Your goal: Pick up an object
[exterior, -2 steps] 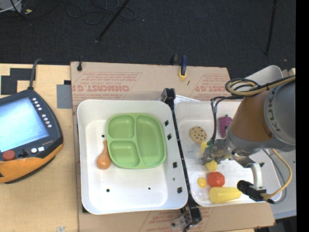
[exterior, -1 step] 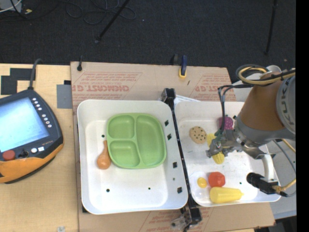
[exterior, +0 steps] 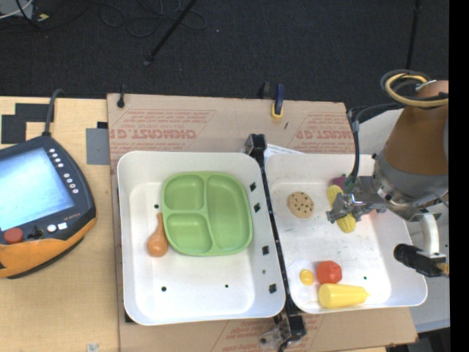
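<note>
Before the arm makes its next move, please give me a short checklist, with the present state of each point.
1. Gripper is over the right bin: ok.
2. Gripper is at the yellow object: ok.
3. Object is secured between the fingers: cannot tell.
4. Cookie lies apart from the gripper: ok.
5. Red object and yellow piece lie nearer the bin's front, away from the gripper: ok.

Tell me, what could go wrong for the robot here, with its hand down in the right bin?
The hand sits right at a yellow toy, so its grip could slip off and come up with nothing. The cookie lies just to the left and might get nudged aside. The red toy and yellow piece lie near the bin's front wall, probably an awkward spot to reach later.
</note>
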